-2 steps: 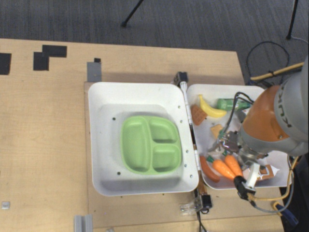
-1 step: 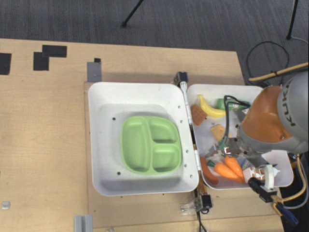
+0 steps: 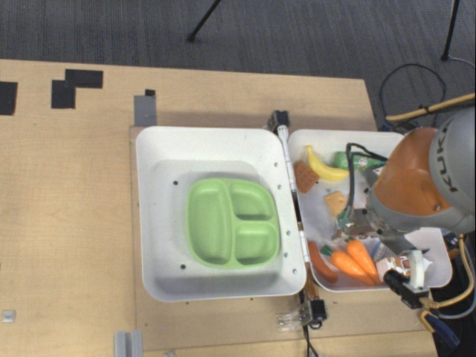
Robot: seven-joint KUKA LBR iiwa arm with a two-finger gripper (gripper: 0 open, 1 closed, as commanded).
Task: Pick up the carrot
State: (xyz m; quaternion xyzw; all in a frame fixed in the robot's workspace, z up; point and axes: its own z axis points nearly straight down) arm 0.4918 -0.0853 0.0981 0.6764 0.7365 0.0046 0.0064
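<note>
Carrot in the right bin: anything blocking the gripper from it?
Nothing visibly covers the orange tapered carrot. It lies at the right white bin's near edge, with a red sausage-shaped piece close on its left. The grey arm's wrist hangs just above it, hiding the gripper.

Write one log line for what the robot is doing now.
arm: over right bin | carrot: lying in bin | divided green plate: left bin

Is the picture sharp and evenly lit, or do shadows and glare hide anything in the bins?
Camera view: soft, even light, no harsh glare; the green plate and banana look fairly crisp. The arm looms large and slightly soft, hiding part of the right bin; the carrot stays visible.
</note>
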